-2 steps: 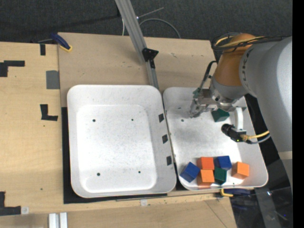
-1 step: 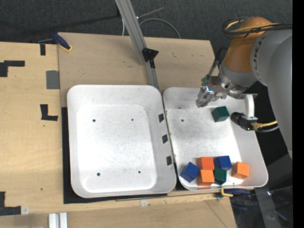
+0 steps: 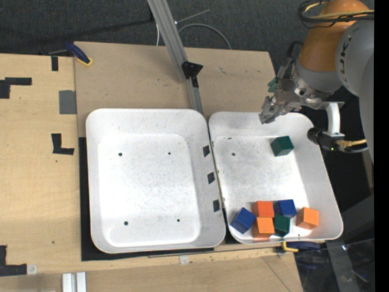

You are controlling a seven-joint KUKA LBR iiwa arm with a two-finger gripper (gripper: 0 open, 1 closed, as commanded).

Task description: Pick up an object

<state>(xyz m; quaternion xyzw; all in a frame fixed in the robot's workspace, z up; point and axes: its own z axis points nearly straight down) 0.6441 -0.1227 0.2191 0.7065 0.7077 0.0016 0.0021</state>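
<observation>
My gripper [image 3: 269, 115] hangs over the far edge of the right bin [image 3: 316, 157], with nothing visible between its fingers. A dark green block [image 3: 282, 145] lies alone in that bin, a little below and to the right of the gripper. Along the bin's near edge sits a cluster: a blue block [image 3: 243, 219], an orange block [image 3: 264, 208], another orange block [image 3: 264, 225], a blue block [image 3: 286, 208], a green block [image 3: 281, 224] and an orange block [image 3: 308, 217].
The left bin [image 3: 97, 163] stands beside the right one. A slanted metal rail [image 3: 173, 35] runs from the top down to the gap between the bins. The arm's grey and orange body [image 3: 331, 41] fills the upper right.
</observation>
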